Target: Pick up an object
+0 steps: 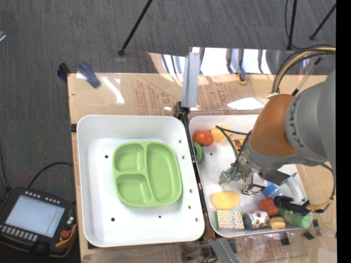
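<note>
Note the arm [285, 130] first. Its grey and orange body enters from the right of the frame and covers the upper right part of the right bin [215, 171], so whatever lies beneath it is hidden from you. The gripper [239, 179] hangs near the centre of that bin, just above the yellow lump [226, 200] in the picture. Its tip is small and dark against the clutter, and you cannot tell how far it is open or whether it has hold of anything.

Count two white bins, side by side at the centre of the frame. The left bin [88, 147] holds one green plate [147, 174] with three compartments, lying flat. One handheld control unit [35, 218] sits at the lower left of the frame, cut off by the left edge.

The right bin holds the loose objects for picking. You can count at least nine:
- one red tomato [203, 138] at the upper left corner
- one yellow piece [220, 136] just right of the tomato
- one green piece [198, 153] against the left wall
- the yellow lump at lower centre
- one patterned carton [230, 219] and one can [255, 219], side by side along the lower wall
- one green bottle [296, 219] at the lower right corner
- one red piece [268, 205] just above the can
- one blue piece [271, 189] just right of the gripper

Further small items at the lower right are crowded together and hard to separate.
</note>
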Available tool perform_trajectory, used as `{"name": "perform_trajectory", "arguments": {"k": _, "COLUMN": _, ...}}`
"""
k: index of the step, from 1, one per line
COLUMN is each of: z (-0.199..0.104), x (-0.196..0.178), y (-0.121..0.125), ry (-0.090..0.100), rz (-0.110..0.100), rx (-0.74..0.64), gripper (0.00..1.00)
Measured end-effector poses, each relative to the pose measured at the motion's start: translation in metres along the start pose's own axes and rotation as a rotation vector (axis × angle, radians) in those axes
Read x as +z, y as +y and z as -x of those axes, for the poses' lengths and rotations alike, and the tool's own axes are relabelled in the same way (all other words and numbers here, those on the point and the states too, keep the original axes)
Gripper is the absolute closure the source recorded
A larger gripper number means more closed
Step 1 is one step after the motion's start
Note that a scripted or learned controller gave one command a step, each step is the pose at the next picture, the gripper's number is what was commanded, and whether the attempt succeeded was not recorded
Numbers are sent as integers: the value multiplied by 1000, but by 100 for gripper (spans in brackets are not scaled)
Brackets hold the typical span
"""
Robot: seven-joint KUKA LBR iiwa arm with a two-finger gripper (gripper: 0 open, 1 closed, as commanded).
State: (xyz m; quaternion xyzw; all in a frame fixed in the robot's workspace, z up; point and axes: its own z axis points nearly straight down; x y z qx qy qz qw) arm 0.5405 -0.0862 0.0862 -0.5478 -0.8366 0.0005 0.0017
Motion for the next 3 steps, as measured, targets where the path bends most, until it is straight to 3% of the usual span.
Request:
{"name": "perform_trajectory", "arguments": {"k": 1, "z": 73, "x": -29, "y": 17, "ry": -4, "rz": 4, "rx": -84, "gripper": 100}}
{"name": "perform_trajectory", "arguments": {"k": 2, "z": 78, "x": 0, "y": 37, "ry": 0, "rz": -1, "rx": 260, "gripper": 100}}
{"name": "perform_trajectory", "arguments": {"k": 3, "z": 88, "x": -1, "y": 64, "ry": 3, "rz": -12, "rx": 645, "gripper": 100}}
